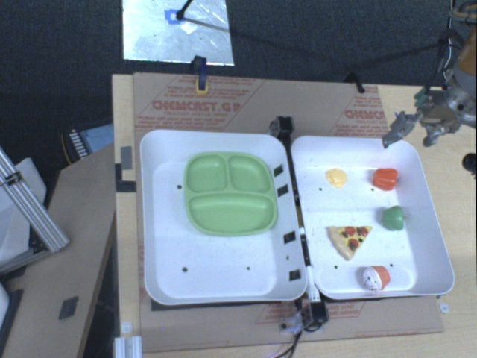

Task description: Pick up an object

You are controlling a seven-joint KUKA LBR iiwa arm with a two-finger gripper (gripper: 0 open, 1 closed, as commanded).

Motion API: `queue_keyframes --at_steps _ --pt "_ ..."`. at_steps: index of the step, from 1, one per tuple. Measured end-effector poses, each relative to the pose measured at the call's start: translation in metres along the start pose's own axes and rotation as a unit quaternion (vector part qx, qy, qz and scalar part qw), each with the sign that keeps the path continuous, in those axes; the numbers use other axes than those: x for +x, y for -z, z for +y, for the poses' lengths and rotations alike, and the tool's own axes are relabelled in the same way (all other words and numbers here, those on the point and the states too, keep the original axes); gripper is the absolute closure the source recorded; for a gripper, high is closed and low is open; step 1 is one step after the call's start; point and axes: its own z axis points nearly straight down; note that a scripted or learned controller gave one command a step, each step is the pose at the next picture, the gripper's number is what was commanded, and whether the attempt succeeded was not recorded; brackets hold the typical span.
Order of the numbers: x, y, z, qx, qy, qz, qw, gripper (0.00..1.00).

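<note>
The right bin (428,200) holds a small yellow piece (336,177), a red pepper-like toy (385,178), a green round toy (393,217), a pizza slice (349,239) and a red-and-white toy (375,277). My gripper (414,133) hangs over the bin's far right corner, above and behind the red toy. Its two fingers are spread apart, so it is open with nothing between them. It touches none of the objects.
A green divided plate (229,193) lies in the left bin (160,259). Black clips line the seam between the bins (294,215). A shiny sheet (177,21) lies on the dark floor behind the bench. An aluminium rail (30,207) stands at the left.
</note>
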Motion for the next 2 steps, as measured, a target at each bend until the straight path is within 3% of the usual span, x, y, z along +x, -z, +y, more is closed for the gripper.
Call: queue_keyframes --at_steps 1,2 --pt "0.001 0.008 0.002 -0.006 0.002 -0.001 1.0 0.0" --pt "0.008 -0.04 -0.004 -0.006 0.001 -0.001 1.0 0.0"
